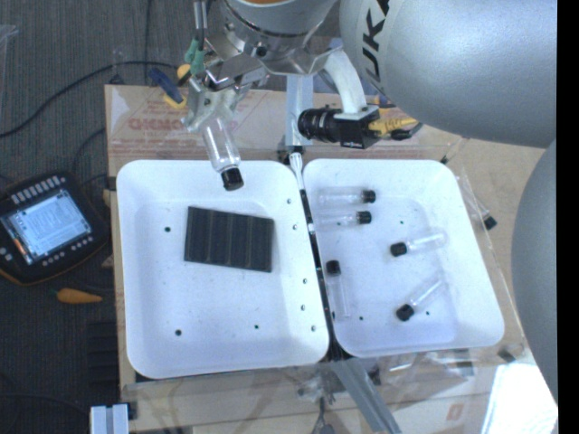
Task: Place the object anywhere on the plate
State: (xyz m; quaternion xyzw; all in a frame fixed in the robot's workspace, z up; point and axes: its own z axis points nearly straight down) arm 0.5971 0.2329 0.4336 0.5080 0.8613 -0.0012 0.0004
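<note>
A clear plastic tube (220,152) with a black cap at its lower end is hanging tilted above the far edge of the left bin (145,333), its cap pointing down toward the bin floor and its upper end sitting between the metal fingers (201,108) of the gripper (213,111), which are clamped on it. The tube is see-through along its body, so the cardboard and the white bin rim are showing through it, and only the dark cap is standing out sharply. It is hovering near the far edge of the plate (229,239), a dark, flat, rectangular slab with faint ribs that is lying slightly askew on the floor of the left bin; tube and plate are not touching. The right bin (470,242) is holding several more tubes of the same kind: two (348,195) lying side by side near its far left corner, one (416,242) toward the middle right, one (418,300) nearer the front, and one (336,287) lying along the left wall with its cap pointing away. The grey arm (452,43) with its orange band is reaching in from the upper right, above the far rims of both bins.
</note>
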